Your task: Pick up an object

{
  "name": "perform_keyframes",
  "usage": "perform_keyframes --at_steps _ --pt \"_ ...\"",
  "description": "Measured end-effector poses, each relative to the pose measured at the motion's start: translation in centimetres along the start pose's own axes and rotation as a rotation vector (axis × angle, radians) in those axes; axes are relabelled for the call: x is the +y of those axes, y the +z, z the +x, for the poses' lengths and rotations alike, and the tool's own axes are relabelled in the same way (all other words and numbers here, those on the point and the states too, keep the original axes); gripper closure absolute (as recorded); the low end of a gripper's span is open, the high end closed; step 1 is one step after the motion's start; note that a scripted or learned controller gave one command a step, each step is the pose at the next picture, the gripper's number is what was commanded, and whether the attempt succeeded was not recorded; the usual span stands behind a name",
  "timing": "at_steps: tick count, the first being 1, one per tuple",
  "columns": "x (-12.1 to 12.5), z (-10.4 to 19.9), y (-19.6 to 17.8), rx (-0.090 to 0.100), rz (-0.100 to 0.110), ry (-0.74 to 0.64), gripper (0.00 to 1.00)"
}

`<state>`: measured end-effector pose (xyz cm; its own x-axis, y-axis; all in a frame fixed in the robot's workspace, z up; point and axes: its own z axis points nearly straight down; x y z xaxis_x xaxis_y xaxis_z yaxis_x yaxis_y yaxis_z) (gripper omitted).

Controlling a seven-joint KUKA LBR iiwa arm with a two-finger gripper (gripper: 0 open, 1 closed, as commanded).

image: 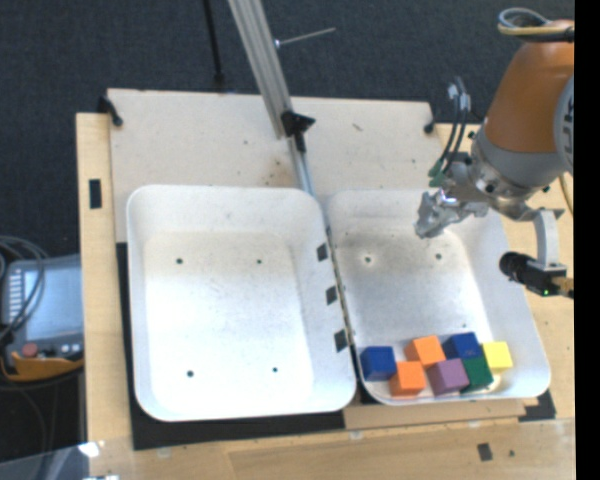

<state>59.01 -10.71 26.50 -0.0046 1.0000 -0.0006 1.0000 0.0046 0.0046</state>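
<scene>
Nearest, along the front edge of the right bin [500, 298], small blocks [435, 365] huddle in a rough row running left to right: blue, orange, purple, green, yellow. They are cubes, so none has a long axis. Farther back, the gripper [432, 218] hangs over the bin's rear; its state cannot be told.
</scene>
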Motion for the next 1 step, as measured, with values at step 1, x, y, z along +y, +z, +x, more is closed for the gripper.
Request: perform_keyframes --at_steps 1 --pt "-1.01 5.33 -0.51 0.001 0.004 -0.002 1.00"
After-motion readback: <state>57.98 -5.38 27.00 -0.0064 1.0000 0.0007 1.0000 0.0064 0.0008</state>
